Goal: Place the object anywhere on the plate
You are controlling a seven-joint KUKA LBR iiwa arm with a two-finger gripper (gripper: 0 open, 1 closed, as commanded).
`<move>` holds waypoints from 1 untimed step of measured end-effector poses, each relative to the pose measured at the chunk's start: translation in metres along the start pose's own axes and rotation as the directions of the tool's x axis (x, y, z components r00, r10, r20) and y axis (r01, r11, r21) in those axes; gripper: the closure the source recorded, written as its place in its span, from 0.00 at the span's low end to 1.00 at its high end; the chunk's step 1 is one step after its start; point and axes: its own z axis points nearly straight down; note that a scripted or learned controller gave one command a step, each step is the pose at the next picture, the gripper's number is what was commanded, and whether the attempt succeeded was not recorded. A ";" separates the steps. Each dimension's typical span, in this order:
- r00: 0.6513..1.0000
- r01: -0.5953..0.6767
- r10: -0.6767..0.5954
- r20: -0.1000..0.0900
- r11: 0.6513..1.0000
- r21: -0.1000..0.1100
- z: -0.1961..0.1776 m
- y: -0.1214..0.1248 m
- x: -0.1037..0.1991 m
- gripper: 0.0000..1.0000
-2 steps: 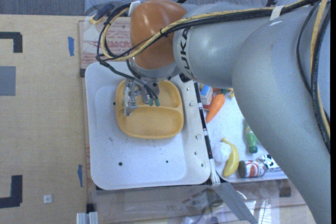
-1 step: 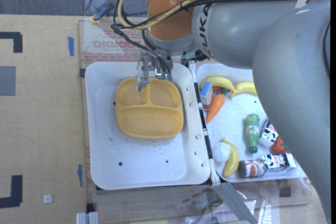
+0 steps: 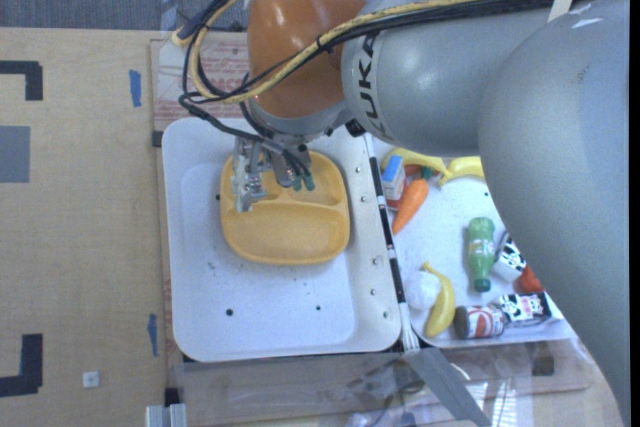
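Near edge of bench: right bin [image 3: 440,245] has the loose stuff: can [image 3: 482,321] lying down, banana [image 3: 440,300], white lump next to it, green bottle [image 3: 481,250], black/white toy [image 3: 512,260]. Further back in same bin: carrot [image 3: 410,203], blue/white box [image 3: 393,177], another yellow piece behind. None of it is touching the arm.

Left bin [image 3: 200,245]: yellow plate [image 3: 290,230] w/ divided compartments, sits toward the far half of the bin. Near half of the bin is bare white.

Gripper [image 3: 268,177] hangs right over the plate's far-left part, fingers pointing down, tips close to or at the plate surface; can't tell which from this angle. Something small and dark green [image 3: 306,177] sits at the finger on the right-bin side. Prob the task obj but too small/occluded to confirm, and can't say if it's clamped or just beside the finger. Jaw opening: can't tell, wrist hardware hides it.

Behind that: orange band [image 3: 295,35] + grey arm body block the far rim of the bin.

Step, my read: at the place/release stage, over the plate. Next needs: open up, let obj settle on plate, lift straight up w/o dragging it or tipping the plate. Risk: obj sticks to finger or rolls off the rim.
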 end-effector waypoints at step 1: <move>0.995 0.096 -0.096 0.000 0.995 0.001 0.022 -0.008 -0.010 1.00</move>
